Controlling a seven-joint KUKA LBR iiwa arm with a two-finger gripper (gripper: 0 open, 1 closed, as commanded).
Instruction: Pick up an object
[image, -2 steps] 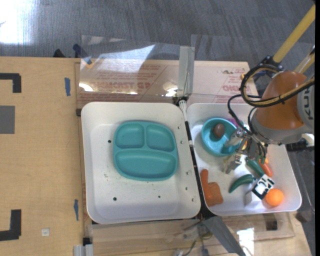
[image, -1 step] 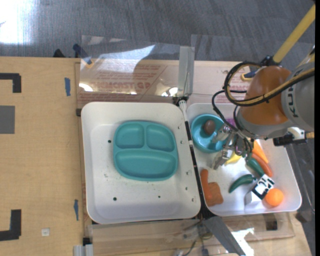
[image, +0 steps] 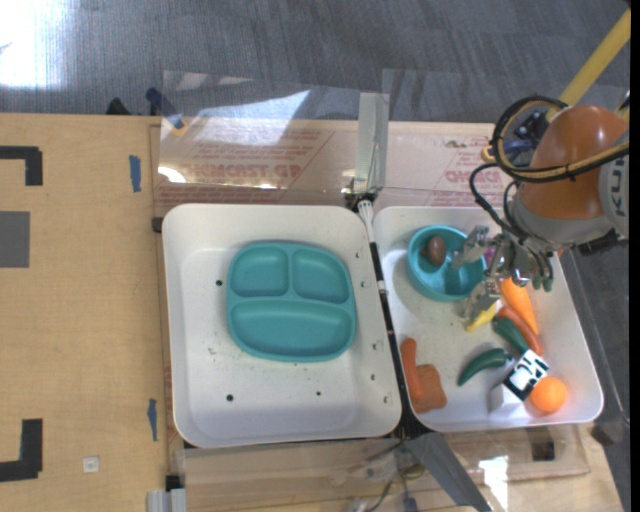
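My gripper (image: 497, 268) hangs low over the upper part of the right bin (image: 588, 352), between a teal bowl (image: 440, 272) and an orange carrot (image: 520, 304). The bowl holds a small brown piece (image: 435, 250). Just below the gripper lies a yellow piece (image: 480, 318). A green pepper (image: 483, 363) lies further toward the front, and a second green piece (image: 512, 330) lies beside the carrot. An orange ball (image: 548, 396) and a black-and-white cube (image: 526, 374) sit at the front right. A reddish-brown piece (image: 424, 380) lies by the bin's left wall.
The left bin (image: 190, 330) holds a teal divided plate (image: 292, 300). A clear plastic sheet (image: 260, 140) stands behind the bins. The grey arm with its orange band (image: 575, 160) and its cables reaches in over the right bin's far right corner.
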